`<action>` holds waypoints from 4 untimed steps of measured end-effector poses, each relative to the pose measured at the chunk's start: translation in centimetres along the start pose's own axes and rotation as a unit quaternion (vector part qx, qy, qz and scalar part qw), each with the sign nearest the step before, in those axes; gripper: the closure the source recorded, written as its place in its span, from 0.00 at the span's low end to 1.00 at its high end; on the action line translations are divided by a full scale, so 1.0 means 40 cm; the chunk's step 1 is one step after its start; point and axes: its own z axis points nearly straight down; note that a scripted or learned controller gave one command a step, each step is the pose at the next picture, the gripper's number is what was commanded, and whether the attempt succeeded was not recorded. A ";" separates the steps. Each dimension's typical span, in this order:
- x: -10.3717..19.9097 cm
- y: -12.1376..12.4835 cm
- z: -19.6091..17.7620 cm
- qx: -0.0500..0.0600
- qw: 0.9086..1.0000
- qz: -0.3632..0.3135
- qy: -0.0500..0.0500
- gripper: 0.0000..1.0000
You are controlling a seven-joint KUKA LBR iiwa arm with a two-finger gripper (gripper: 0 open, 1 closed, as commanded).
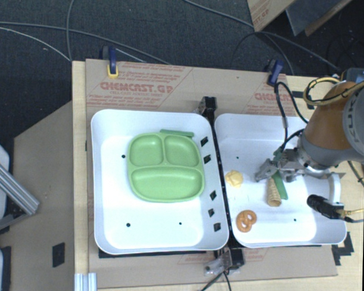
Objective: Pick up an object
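Pretzel: nearest item; lies in the right bin near its front wall, well apart from the end effector.
Cone: tan and green, lying flat mid-bin, its upper end just beside and below the end effector; judged the likeliest target.
Yellow piece: small, near the wall dividing the bins; left of the cone, apart from it.
End effector: low over the right bin, above the cone's upper end; its opening cannot be told from this angle; nothing seen held.
Arm: grey with orange band; reaches in from the right.
Left bin: holds a green tray with three compartments, nothing seen in them.
Step in hand: approach to a grasp, as judged; not yet secured.
Advice: centre over the cone's middle, not its end; set the jaws across its narrow width; descend squarely; lift only once it sits firmly between them; the cone may roll or slip aside.
Writing: red print on the bench behind the bins reads roughly "CHEMCAST GP"; repeated at right, partly hidden.
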 end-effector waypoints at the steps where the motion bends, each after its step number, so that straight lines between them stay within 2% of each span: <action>1: -0.001 0.004 -0.034 -0.003 1.000 0.000 -0.001 1.00; 4: 0.009 0.003 -0.408 -0.006 1.000 -0.001 -0.002 1.00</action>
